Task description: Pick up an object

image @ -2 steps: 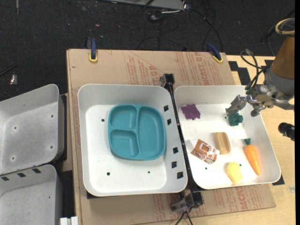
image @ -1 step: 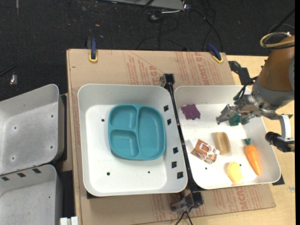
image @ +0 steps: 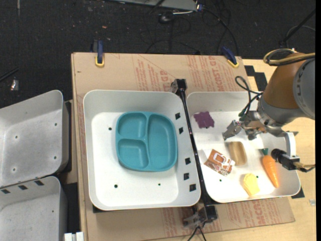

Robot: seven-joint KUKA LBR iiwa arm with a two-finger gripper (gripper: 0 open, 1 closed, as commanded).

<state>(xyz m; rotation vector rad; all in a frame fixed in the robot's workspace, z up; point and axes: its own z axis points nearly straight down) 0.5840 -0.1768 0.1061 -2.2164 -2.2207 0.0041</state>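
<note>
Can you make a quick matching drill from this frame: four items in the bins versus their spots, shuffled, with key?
Items:
1. teal divided plate
2. purple piece
3. carrot
4. yellow piece

Spots:
A. right bin, near its right wall
B. middle of the left bin
C. right bin, near its front edge
D. right bin, upper left part, close to the divider

Pairs: 1-B, 2-D, 3-A, 4-C

A teal divided plate [image: 147,141] is seen lying flat in the left white bin [image: 100,185]. The bins are carried by a cardboard-topped table [image: 135,67], clamped at its far edge by two blue-and-yellow clips [image: 99,54]. Cables [image: 210,14] are strewn beyond.
</note>
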